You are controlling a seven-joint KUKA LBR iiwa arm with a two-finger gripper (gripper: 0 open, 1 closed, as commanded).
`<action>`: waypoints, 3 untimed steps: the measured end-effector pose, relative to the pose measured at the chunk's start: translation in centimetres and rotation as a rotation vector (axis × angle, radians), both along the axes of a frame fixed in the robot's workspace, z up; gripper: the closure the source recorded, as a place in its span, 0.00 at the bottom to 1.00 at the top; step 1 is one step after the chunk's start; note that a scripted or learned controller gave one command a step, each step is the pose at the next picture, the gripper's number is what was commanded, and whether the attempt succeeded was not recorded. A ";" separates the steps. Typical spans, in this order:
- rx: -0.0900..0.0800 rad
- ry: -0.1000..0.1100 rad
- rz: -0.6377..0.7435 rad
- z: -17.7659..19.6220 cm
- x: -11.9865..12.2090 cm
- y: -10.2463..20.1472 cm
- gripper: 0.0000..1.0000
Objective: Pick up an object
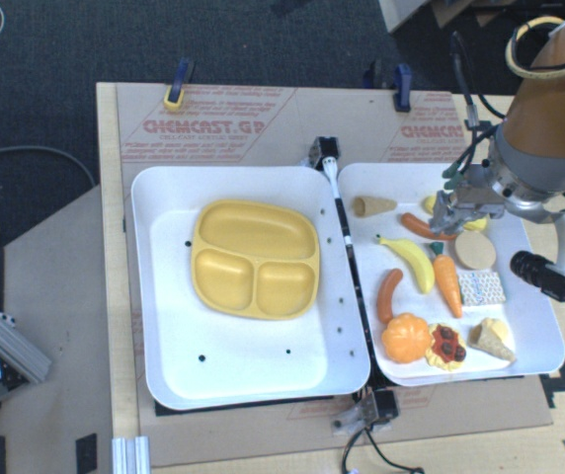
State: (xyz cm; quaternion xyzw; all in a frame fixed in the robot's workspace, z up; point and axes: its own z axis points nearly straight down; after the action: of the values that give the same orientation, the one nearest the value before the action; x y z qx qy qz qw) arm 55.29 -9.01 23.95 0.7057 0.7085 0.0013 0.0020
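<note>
Even, bright overhead light, no hard hotspots. Both white bins [164, 294] read near blown-out, so their surface detail is washed flat. Yellow divided plate [256, 259] shows soft sheen on its ridges and a faint shadow at the rim. Dark floor [65, 28] is underexposed, cables barely legible. Arm [549, 97] throws a weak, diffuse shadow on the right bin, probably from light above it. Overall slightly soft, low resolution; small food items blur at edges. Bench edges [115, 265] lean slightly, from the slanted view.
</note>
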 end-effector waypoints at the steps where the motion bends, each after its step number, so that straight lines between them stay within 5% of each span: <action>1: 0.000 0.003 -0.001 -0.9 1.1 4.6 1.00; 3: 0.001 0.009 -0.005 -2.5 2.2 5.1 1.00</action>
State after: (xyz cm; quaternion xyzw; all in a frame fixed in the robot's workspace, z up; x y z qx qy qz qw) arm 57.52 -3.96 21.40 0.7074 0.7068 -0.0013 -0.0015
